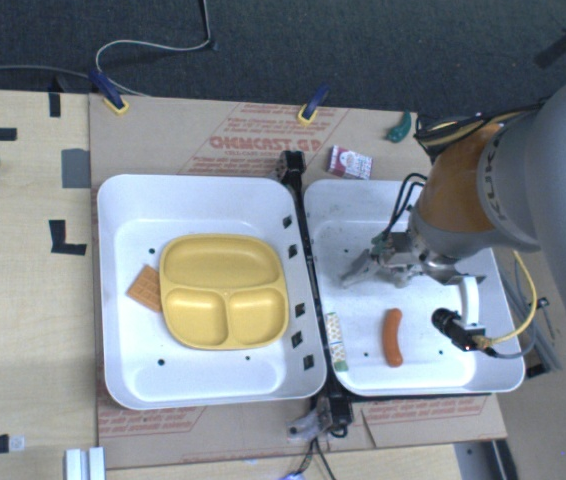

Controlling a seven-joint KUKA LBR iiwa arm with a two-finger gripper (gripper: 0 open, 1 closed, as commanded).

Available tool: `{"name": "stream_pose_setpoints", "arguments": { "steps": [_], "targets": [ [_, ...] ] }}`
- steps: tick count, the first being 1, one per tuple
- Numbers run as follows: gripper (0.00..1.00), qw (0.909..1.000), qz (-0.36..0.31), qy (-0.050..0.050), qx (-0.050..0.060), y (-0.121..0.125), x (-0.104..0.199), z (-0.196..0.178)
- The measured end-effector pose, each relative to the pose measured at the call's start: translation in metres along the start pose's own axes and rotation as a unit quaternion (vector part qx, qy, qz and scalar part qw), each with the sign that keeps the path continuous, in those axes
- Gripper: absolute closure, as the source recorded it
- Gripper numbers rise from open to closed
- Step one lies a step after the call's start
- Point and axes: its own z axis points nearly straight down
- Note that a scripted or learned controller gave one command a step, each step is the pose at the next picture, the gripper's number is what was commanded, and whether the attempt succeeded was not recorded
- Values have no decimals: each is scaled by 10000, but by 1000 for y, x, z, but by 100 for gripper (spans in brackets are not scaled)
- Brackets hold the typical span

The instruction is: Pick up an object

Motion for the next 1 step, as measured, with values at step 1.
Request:
{"name": "stream_pose_setpoints", "arguments": {
  "steps": [1],
  "targets": [
    [0, 10000, -1, -7, -16, -10, 17, 0]
  ]
}}
